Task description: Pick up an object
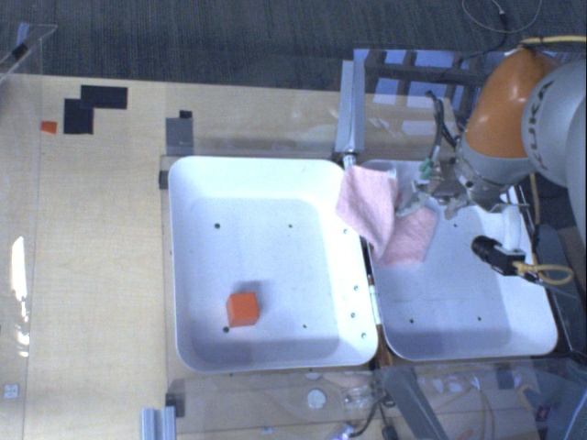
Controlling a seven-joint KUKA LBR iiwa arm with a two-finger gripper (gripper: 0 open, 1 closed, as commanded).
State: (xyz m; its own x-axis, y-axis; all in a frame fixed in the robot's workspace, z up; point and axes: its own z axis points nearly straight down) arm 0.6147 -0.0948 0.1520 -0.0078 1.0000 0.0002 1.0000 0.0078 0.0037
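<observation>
Pink cloth [381,218] hangs over the wall between both bins, its right end pinched in the gripper [424,197].

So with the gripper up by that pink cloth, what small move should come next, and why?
Probably a short lift straight up to test the grasp. The gripper sits at the upper edge of the pink cloth, which drapes over the wall between the left bin and the right bin. Whether the cloth is actually pinched isn't clear.
</observation>
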